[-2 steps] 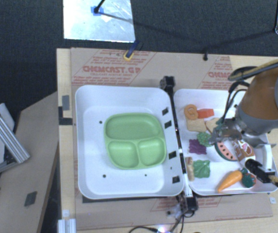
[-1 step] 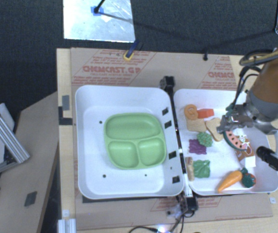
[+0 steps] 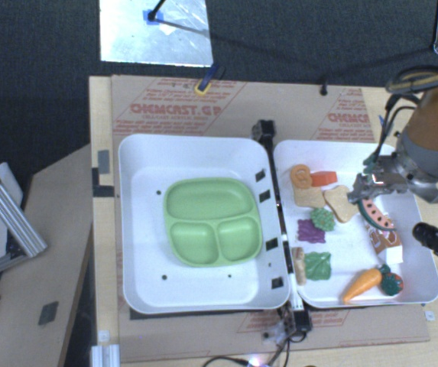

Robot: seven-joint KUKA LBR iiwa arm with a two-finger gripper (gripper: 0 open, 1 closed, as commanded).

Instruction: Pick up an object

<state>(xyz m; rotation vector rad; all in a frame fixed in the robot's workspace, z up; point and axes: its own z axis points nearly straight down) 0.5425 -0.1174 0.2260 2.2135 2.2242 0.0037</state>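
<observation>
I have the arm (image 3: 433, 121) reaching in from the right, its tool (image 3: 370, 180) hanging over the upper right part of the right bin (image 3: 425, 289), above the toy food. From this slant I cannot tell how the tool stands, and I see nothing held in it. Any item here would satisfy the task, and all of them lie in that right bin: a bread slice (image 3: 341, 203) and a watermelon slice (image 3: 376, 214) sit closest under the tool, so I judge one of those is the likely target. An orange round piece (image 3: 301, 176) and a red piece (image 3: 324, 178) lie near the top, with a tan slab (image 3: 307, 197) just below them. Purple grapes (image 3: 311, 231) and two green leafy bits (image 3: 323, 219) (image 3: 318, 265) sit mid-bin, and a carrot (image 3: 362, 283) rests at the bottom edge. The left bin (image 3: 138, 205) holds a green divided plate (image 3: 212, 221), presumably the drop-off side, which would explain why the food is all gathered on the arm's side. The pieces near the tool crowd and touch one another, so I judge a descent could nudge a neighbour or close on two at once. Both bins sit on the worktop (image 3: 173, 105).
</observation>
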